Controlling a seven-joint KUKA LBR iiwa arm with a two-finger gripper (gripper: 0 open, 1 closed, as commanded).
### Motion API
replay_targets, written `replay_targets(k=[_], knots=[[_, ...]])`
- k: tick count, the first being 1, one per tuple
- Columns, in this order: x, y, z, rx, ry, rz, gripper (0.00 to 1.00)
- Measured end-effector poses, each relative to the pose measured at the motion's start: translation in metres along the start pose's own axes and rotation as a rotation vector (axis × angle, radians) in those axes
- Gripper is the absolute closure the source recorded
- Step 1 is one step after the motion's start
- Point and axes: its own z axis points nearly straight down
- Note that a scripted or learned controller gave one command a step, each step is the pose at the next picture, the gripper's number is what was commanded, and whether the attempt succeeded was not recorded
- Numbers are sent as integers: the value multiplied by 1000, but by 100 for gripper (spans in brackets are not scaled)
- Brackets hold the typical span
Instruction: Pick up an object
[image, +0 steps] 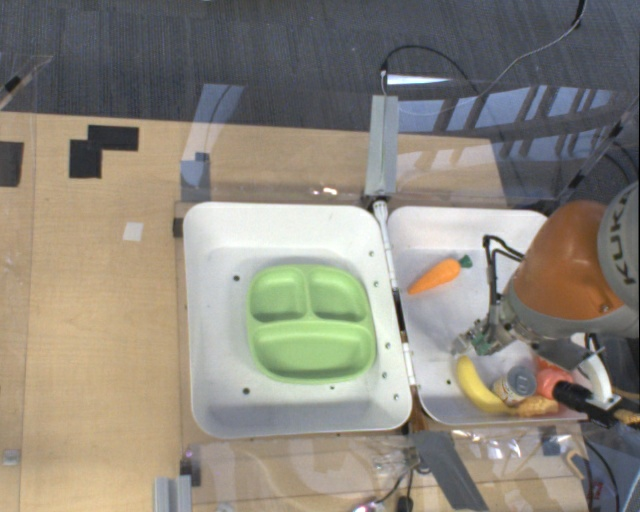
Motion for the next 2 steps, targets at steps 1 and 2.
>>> replay_targets(k=[1,2], knots=[[0,0,0,1,0,0,0],[32,9,-82,21,11,-73,0]])
